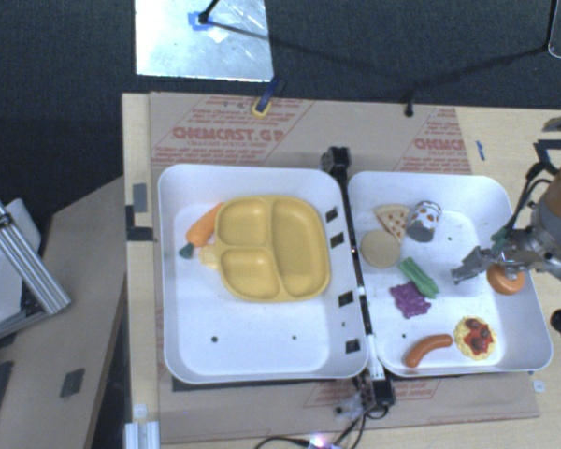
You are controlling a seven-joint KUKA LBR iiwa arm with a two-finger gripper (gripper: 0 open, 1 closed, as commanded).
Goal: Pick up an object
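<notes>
The right bin (519, 215) holds several toy foods: a pizza slice (391, 219), a grey and white cupcake (424, 221), a tan round cookie (381, 249), a green piece (418, 277), purple grapes (409, 298), a sausage (427, 349), a yellow tart with red topping (475, 337) and an orange ring (507, 280). My gripper (477, 266) hangs low over the right side of this bin. It is just left of the orange ring and partly covers it. The green piece lies a short way to the gripper's left.
The left bin (187, 335) carries a yellow divided plate (266, 248) with a carrot (202, 225) at its upper left edge. A black hinge strip (348, 251) runs between the bins. A shiny metal sheet (204, 26) lies beyond the bench.
</notes>
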